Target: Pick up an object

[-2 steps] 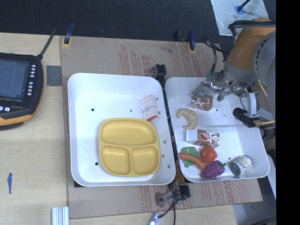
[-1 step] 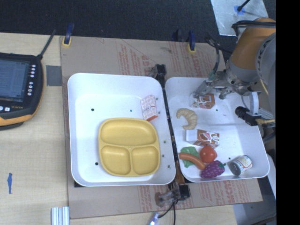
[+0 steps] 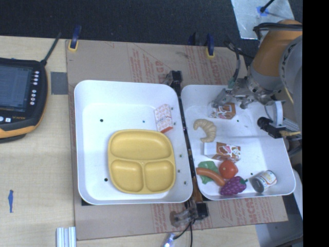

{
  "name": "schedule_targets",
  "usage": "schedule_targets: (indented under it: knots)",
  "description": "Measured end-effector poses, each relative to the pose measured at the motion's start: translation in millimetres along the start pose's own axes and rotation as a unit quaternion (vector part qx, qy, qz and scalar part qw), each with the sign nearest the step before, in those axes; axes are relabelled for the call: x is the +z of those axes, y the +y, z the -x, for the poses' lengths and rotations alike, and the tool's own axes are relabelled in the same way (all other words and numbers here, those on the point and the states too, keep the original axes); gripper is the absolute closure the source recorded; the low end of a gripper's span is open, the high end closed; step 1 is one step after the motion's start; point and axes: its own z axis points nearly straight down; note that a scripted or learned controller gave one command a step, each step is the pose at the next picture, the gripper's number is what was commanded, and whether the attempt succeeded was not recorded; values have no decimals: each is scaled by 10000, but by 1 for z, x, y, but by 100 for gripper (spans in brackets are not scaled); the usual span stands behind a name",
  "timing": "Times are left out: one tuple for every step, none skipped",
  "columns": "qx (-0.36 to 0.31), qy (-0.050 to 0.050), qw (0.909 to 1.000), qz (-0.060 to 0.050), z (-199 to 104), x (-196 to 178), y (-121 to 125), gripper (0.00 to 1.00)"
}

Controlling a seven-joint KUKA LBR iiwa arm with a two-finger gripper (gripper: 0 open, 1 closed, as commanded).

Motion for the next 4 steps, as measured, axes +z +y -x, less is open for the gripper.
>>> schedule_targets:
  knots:
    - [8, -19, 10000, 2, -2, 0, 0, 0]
    - [1, 2, 10000, 1, 0, 0, 0, 0]
    - [-12, -70, 9999, 74, 5, -15, 3, 100]
    - [2, -29, 10000, -23, 13, -9, -32, 100]
